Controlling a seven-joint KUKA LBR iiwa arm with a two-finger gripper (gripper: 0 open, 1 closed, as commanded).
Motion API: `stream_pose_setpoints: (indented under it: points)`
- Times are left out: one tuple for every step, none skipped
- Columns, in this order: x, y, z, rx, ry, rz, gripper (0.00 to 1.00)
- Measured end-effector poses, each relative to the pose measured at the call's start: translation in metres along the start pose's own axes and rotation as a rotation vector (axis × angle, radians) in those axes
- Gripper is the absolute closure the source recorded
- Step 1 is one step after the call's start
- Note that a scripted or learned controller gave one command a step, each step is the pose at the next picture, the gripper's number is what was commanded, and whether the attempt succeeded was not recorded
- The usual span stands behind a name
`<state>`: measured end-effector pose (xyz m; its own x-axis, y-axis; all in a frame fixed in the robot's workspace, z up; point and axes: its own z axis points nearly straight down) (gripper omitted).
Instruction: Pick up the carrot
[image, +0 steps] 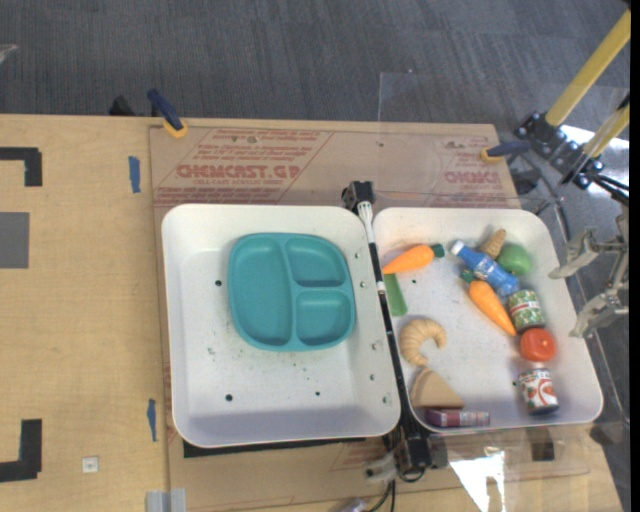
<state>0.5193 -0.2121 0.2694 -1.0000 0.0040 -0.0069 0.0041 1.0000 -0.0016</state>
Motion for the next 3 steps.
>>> stream_pose_setpoints:
  points:
    - [0.033, 0.006, 0.139, -0.008, 0.015, -0.095, 0.00]
    - [0.025, 0.044, 0.175, 0.000, -0.002, -0.013, 0.00]
    - [0.022, 0.046, 0.165, 0.000, -0.008, -0.016, 1.00]
